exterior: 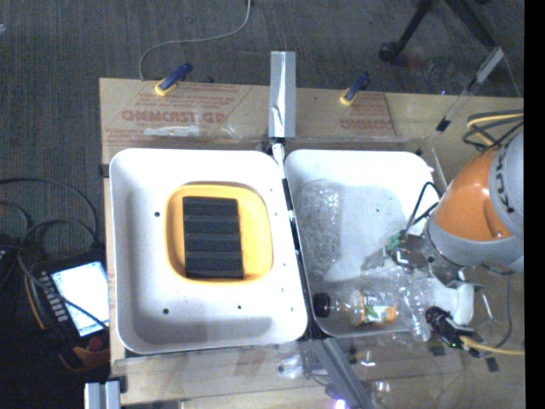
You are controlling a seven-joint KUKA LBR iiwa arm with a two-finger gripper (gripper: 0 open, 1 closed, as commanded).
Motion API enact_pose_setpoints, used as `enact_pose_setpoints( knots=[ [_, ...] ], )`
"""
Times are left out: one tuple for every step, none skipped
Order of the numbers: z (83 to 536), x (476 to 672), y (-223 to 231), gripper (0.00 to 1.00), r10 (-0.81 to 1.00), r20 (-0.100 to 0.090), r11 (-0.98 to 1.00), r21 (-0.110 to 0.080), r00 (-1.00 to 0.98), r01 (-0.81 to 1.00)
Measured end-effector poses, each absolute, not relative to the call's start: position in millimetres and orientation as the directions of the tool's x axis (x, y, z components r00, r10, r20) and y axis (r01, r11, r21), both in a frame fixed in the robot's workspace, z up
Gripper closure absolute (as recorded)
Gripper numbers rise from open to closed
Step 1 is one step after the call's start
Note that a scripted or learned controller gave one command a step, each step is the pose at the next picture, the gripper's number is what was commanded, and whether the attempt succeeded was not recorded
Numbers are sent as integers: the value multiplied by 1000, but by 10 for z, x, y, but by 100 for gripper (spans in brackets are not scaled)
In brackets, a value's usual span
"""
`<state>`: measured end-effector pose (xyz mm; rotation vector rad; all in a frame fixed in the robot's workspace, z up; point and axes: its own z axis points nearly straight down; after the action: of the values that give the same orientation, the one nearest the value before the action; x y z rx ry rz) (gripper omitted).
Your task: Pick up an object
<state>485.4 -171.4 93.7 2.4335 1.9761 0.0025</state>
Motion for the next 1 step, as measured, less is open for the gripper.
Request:
enact_pose_setpoints(
  knots=[
    [1568,5676,-2178,0,962,-5,-273,-2,273,962]
  ],
)
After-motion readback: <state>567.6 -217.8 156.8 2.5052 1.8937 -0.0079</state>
